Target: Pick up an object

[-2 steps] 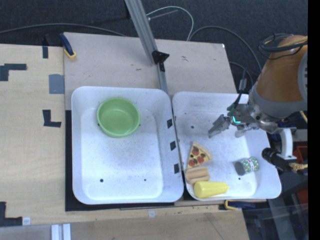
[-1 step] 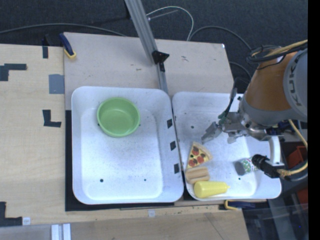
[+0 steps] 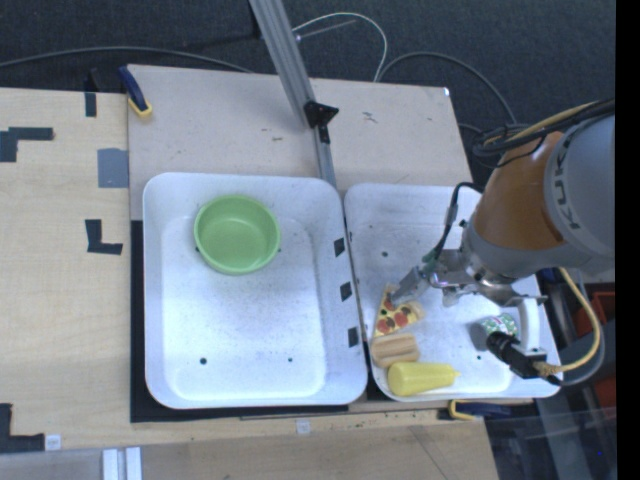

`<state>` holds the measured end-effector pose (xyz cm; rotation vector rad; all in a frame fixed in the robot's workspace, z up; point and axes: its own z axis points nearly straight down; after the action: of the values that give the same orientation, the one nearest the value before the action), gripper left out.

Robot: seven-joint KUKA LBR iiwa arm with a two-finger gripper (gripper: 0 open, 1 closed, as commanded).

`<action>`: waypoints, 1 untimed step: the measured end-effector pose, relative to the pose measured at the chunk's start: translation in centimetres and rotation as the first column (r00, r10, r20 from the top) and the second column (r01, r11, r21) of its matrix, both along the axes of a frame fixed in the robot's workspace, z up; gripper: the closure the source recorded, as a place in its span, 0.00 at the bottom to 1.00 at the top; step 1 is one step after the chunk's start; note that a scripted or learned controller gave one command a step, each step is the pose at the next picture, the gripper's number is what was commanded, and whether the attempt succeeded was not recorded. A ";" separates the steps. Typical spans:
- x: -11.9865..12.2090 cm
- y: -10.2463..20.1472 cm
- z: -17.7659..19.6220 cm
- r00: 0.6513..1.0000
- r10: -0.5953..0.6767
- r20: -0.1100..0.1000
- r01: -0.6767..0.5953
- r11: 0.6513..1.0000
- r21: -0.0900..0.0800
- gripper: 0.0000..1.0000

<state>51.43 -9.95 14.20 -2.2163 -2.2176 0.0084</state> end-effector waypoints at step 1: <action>0.1 0.1 -5.1 1.000 -0.001 0.009 0.001 1.000 0.000 0.00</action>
<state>51.50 -9.87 9.13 -2.2214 -2.2211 -0.0014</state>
